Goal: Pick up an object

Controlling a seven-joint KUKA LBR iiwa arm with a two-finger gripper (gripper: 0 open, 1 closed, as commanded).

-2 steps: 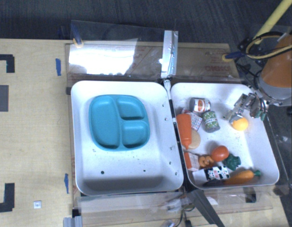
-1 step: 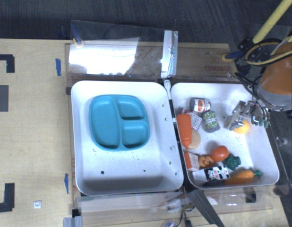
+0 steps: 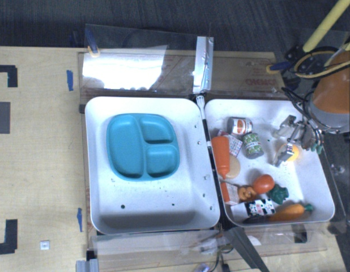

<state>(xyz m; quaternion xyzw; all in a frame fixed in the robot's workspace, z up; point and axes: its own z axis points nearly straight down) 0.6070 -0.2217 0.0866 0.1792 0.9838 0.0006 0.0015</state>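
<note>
My gripper (image 3: 281, 139) hangs over the right side of the right bin (image 3: 325, 177), open, with nothing seen between its fingers. A small yellow object (image 3: 294, 149) lies just beside the lower finger. To the left of the gripper are a green round object (image 3: 252, 145), a red-and-white can (image 3: 239, 126) and a long orange piece (image 3: 221, 155). Toward the bin's front lie a red tomato (image 3: 264, 182), a green broccoli piece (image 3: 279, 194), a carrot (image 3: 288, 211) and a black-and-white toy (image 3: 260, 208).
The left bin (image 3: 95, 203) holds a blue divided plate (image 3: 143, 145). A clear panel and metal post (image 3: 203, 64) stand behind the bins. Cables (image 3: 311, 61) and the arm's orange band (image 3: 333, 95) crowd the upper right.
</note>
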